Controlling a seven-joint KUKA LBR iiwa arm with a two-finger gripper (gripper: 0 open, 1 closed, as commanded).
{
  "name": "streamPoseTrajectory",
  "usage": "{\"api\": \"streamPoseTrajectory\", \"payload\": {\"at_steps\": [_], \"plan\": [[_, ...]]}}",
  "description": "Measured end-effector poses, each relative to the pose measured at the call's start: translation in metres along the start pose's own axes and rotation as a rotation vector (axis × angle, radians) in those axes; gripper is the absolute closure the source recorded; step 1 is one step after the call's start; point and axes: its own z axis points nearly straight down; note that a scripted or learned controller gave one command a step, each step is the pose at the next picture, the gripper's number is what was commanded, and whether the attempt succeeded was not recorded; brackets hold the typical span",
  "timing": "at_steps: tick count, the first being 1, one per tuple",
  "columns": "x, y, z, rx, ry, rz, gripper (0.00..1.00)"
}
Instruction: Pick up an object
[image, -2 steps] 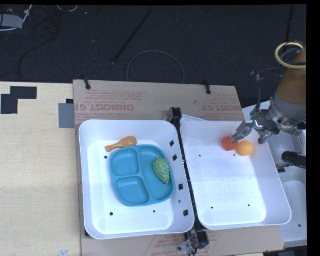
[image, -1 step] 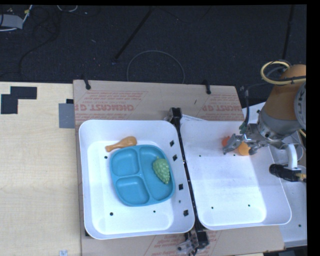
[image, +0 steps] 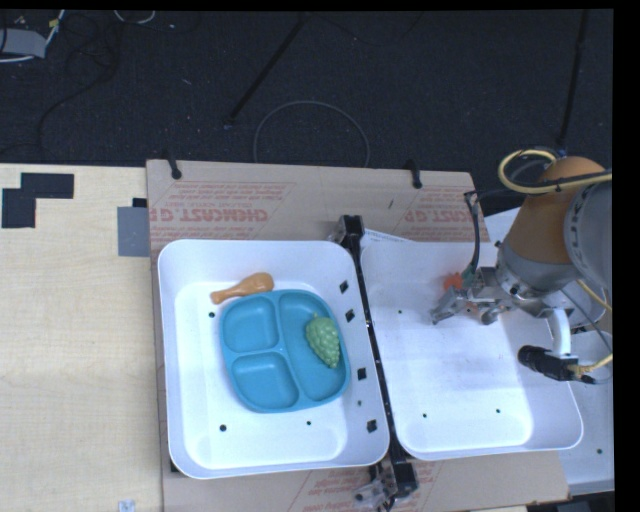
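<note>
Gripper: the two-finger metal gripper (image: 462, 303) hangs low over the upper part of the right-hand shallow white plastic bin (image: 480, 425); whether its fingers are spread or pressed together cannot be told at this size, and nothing is seen between them.
Arm: the grey arm with the orange band (image: 552, 225) comes in from behind the gripper, at the right, so the side away from the arm is the open one.
Objects to pick: all lie well apart from the gripper, across the black divider (image: 362, 330), in the left-hand shallow white plastic bin (image: 190, 420).
Tray: a blue plastic tray with three compartments (image: 275, 352) rests flat at the middle of that bin.
Grapes: a knobbly green toy bunch of grapes (image: 323, 340) sits in the tray compartment nearest the gripper, probably the easiest reach.
Drumstick: a tan toy chicken drumstick (image: 243, 289) lies on the bin floor just beside the tray's far upper edge.
Edges: the bin rims and divider stand between gripper and objects; a lift over them looks necessary.
Open room: bare white floor lies under and ahead of the gripper.
</note>
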Motion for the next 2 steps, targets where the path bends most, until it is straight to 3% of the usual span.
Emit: {"api": "streamPoseTrajectory", "payload": {"at_steps": [1,2], "plan": [[-0.001,0.001,-0.013,-0.003,-0.001,0.002,1.0],[0.003,-0.003,-0.057,-0.007,-0.002,-0.001,1.0]]}}
